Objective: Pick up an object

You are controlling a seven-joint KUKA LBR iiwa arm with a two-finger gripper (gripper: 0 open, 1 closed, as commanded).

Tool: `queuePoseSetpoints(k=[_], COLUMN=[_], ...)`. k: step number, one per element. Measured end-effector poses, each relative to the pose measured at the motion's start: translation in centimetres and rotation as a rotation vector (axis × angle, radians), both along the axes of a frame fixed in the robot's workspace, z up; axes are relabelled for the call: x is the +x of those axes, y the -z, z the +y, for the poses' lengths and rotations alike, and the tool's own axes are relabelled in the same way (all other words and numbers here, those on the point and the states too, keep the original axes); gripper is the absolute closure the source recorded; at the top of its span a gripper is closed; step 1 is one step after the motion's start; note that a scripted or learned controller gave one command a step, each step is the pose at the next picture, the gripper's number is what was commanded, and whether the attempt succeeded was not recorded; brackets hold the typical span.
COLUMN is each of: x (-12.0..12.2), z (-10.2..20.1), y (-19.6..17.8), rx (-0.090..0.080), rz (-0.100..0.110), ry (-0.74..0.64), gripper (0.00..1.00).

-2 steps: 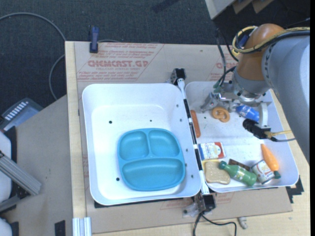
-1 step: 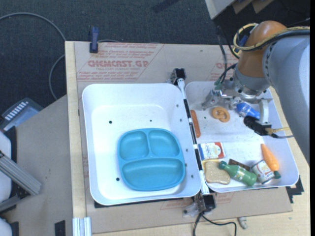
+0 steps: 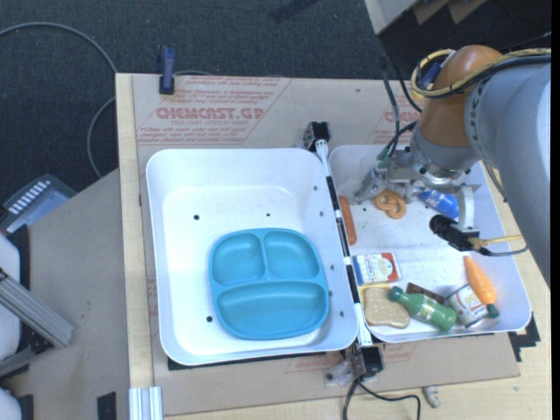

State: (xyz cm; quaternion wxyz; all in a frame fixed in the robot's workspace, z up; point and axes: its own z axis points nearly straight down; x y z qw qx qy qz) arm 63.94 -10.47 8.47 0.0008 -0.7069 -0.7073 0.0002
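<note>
My gripper (image 3: 393, 182) hangs low over the far part of the right bin (image 3: 507, 234), under the orange wrist band. Just below it lies a small brown pretzel (image 3: 391, 205), very close to the gripper or touching it; I cannot tell which. A blue packet (image 3: 443, 204) lies to the pretzel's right, partly under the arm. An orange hot dog (image 3: 348, 220) rests along the bin's left wall. Nearer the front are a red-and-white carton (image 3: 376, 268), a bread slice (image 3: 386, 308), a green bottle (image 3: 425, 308), a carrot (image 3: 479, 278) and a small can (image 3: 469, 304).
The left bin (image 3: 175, 191) holds a blue divided plate (image 3: 267, 283). A black clip (image 3: 317, 133) sits at the top of the ridge between the bins. A black cable end (image 3: 450, 233) hangs over the right bin's middle. The arm covers that bin's far right corner.
</note>
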Motion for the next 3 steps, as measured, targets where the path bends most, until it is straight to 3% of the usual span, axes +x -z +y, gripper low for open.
queuePoseSetpoints(k=[1,2,3], x=[-1.1,-1.0,-8.3], z=[0.1,0.1,8.1], y=[0.0,-1.0,-10.0], rx=[-0.001,-0.002,0.000], rz=[0.000,-0.002,0.000], ry=[0.001,0.001,-0.001], gripper=[0.00,1.00,1.00])
